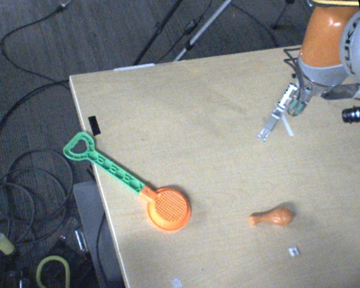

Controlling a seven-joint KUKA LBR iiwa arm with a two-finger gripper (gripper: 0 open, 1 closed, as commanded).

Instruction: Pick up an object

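light: even, bright — shadows: faint | focus: soft — low resolution

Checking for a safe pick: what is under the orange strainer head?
The orange strainer head lies flat on the tan bench top. Nothing shows beneath it; the spot it covers is hidden. Its green handle overhangs the bench's edge.

Grey-and-orange robot arm with a slim metal gripper

The grey, rounded robot arm (356,57) wears a glossy orange band around its bulbous wrist section, edged above by a pale yellowish rim. A black cylindrical stub juts from its lower side. At its tip sits the small silvery two-finger gripper (275,127), with thin pale fingers and a touch of green by its base.
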